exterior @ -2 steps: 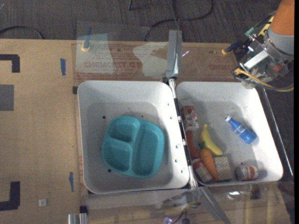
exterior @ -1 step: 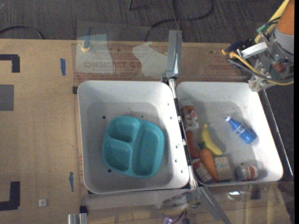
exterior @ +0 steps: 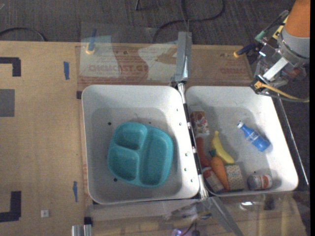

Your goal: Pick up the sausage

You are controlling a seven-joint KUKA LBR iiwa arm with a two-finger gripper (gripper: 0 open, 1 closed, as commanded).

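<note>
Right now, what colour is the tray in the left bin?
Teal, a divided tray; it shows clearly in the camera view.

At the upper right of the frame, the arm is cut off by the top and right edges, and we cannot make out the fingers of its gripper. In the right bin, the sausage lies partly hidden along the left wall beside the banana and carrot. The labels on the small packets are too blurred to read.
</note>
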